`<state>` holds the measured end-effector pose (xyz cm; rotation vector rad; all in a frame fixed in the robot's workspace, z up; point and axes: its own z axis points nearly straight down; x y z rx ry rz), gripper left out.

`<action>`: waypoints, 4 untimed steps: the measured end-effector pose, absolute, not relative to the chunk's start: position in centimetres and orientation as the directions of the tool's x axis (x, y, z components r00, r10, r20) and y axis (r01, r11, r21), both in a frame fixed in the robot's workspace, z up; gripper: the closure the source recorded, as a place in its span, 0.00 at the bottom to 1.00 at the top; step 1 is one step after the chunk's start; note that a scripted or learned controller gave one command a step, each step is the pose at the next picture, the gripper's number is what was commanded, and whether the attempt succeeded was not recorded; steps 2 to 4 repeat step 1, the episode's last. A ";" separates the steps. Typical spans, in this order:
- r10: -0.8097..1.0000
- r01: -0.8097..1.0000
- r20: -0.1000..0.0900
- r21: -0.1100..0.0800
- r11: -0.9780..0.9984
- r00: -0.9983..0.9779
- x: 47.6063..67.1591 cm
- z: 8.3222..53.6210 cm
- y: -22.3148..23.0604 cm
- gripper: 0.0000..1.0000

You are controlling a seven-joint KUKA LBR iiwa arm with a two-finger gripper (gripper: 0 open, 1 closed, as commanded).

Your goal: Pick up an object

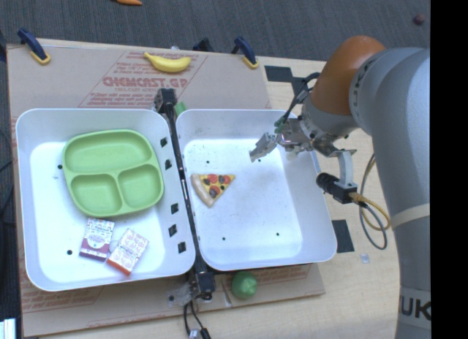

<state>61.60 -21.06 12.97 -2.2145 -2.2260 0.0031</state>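
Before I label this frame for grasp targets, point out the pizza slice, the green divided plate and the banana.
pizza slice (212,185): camera view, on its topped middle.
green divided plate (110,153): camera view, on the floor of its large upper compartment.
banana (168,61): camera view, on the middle of its curve.

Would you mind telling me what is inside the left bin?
The left bin holds a green divided plate and two small packets in front of it. Whatever lies under the plate is covered.
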 end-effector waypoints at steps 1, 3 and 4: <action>1.000 1.000 0.000 -0.004 0.008 -0.008 62.3 9.2 -21.0 0.00; 1.000 1.000 0.000 -0.004 0.008 -0.008 62.3 9.2 -21.0 0.00; 1.000 1.000 0.000 -0.004 0.008 -0.008 62.3 9.2 -21.0 0.00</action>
